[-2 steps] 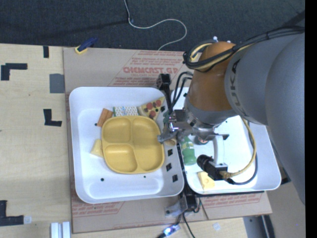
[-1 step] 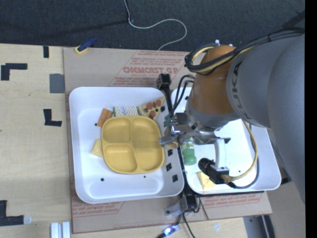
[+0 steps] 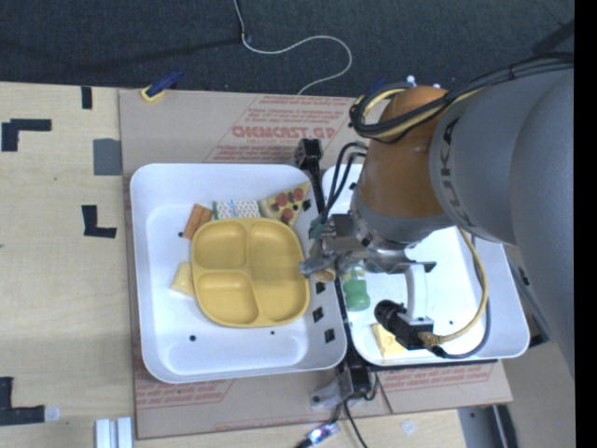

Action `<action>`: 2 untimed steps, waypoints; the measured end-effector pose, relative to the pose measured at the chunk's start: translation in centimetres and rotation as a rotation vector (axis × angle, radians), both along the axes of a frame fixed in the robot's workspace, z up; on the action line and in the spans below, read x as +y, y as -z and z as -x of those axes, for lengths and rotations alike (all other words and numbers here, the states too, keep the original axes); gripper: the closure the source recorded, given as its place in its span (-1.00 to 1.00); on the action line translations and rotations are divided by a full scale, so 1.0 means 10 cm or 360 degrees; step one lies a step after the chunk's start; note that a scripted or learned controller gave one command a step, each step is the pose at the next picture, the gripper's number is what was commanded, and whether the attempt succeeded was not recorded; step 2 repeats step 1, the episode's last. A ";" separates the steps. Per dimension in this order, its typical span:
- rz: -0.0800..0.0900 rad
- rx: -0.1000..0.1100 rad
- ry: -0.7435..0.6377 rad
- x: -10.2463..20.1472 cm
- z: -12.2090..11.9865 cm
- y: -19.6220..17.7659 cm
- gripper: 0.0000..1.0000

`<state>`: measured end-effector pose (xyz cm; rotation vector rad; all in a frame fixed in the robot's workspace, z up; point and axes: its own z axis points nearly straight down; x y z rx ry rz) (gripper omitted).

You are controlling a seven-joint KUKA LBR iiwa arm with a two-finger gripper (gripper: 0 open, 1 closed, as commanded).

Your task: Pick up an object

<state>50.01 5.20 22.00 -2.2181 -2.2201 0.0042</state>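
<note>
We see: yellow divided plate (image 3: 250, 272) smooth matt plastic | left bin (image 3: 159, 194) glossy white plastic | cardboard sheet (image 3: 270, 124) matt, printed | bench (image 3: 56, 287) pale wood-look

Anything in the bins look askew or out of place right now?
The yellow sectioned plastic plate in the left white bin lies on top of other small items, hiding most of them; a tan piece pokes out from under its left edge.

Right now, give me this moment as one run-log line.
arm: reaching in over the divide between bins | gripper: at yellow divided plate right rim | grasp: unconfirmed | green object: right bin
</note>
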 end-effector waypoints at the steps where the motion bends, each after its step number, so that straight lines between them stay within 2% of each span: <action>1: 0.0000 -0.0004 -0.0001 -0.08 -0.02 -0.12 1.00; 2: 0.0000 -0.0004 -0.0001 -0.08 -0.02 -0.12 1.00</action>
